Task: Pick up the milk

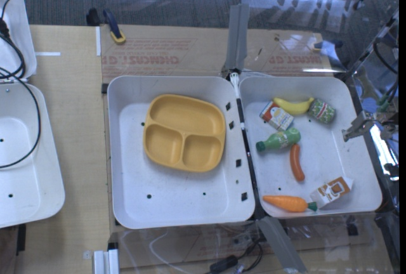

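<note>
The milk [332, 191], a white-and-brown carton, lies on its side in the near right corner of the right bin [355, 96], just beside the carrot [287, 203]. A clean pick likely calls for a descent squarely across the carton's narrow sides, clear of the carrot's leaf end. The gripper [356, 129] hangs at the bin's right wall, blurred against clutter; whether it is open or closed cannot be told.

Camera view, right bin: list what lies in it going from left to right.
Green bottle → small carton → carrot → banana → sausage → green can → milk carton, all inside the right bin.
</note>
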`<state>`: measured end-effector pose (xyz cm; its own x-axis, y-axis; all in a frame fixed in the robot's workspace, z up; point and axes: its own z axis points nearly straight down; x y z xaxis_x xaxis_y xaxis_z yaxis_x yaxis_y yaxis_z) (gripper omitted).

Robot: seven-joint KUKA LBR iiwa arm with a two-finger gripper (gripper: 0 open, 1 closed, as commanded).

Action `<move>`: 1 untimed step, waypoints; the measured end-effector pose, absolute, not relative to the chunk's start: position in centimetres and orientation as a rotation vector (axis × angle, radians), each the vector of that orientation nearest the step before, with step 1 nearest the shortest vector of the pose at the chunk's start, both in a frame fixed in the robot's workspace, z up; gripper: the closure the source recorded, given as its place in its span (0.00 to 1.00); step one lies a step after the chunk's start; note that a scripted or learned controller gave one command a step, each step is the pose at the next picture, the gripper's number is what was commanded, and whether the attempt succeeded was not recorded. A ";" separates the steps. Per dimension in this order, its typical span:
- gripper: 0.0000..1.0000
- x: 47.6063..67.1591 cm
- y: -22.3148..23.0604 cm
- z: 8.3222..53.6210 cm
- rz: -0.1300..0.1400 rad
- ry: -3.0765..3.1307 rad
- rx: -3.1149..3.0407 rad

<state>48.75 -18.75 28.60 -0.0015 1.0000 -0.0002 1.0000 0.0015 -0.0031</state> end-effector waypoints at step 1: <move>0.00 47.7 -21.7 11.4 -0.001 -2.209 -2.214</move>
<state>47.65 -21.70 11.39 0.0022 0.9999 0.0101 1.0000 -0.0021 -0.0093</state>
